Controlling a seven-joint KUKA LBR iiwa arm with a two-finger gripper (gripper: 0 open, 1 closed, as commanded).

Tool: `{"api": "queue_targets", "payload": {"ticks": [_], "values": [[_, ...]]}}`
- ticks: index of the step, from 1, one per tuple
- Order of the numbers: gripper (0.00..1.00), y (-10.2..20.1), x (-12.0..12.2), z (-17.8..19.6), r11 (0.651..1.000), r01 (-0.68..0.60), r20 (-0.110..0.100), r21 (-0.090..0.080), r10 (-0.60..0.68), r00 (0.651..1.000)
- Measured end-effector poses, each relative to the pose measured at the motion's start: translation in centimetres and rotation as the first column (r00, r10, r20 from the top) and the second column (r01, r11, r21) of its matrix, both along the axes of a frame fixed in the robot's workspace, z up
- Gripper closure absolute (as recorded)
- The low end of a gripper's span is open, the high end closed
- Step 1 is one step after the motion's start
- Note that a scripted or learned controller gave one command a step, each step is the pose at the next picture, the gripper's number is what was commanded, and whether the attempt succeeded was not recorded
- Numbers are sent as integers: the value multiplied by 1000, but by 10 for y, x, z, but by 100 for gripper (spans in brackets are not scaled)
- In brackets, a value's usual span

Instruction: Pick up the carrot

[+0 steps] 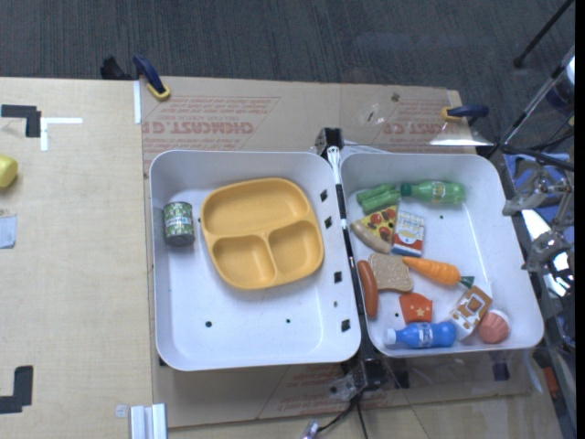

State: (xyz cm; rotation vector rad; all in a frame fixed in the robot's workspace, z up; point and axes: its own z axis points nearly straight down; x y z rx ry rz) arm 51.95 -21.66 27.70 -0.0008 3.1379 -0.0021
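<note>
Carrot point(433, 270) lies flat mid right bin point(491, 231), pointed end touching the bread slice point(391, 273), leafy end near the small carton point(469, 309), its long sides mostly bare white floor, so a grasp across its middle looks least likely to snag neighbours.

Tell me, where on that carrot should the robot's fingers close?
Probably on the thick orange middle of the carrot, coming straight down from above. It lies flat in the right bin, long axis running left to right, so fingers closing across its width fit best. The bread slice crowds its left tip; the middle looks freer.
</note>
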Motion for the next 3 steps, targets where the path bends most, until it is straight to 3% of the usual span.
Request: {"api": "queue_targets", "payload": {"ticks": [1,2,3], "values": [[0,59,-17,-145,979,-203,-1,1,203,979],[0,73,-13,-178,984,-180,19,-4,180,984],[100,72,-11,-170,984,-181,19,-7,181,983]]}}
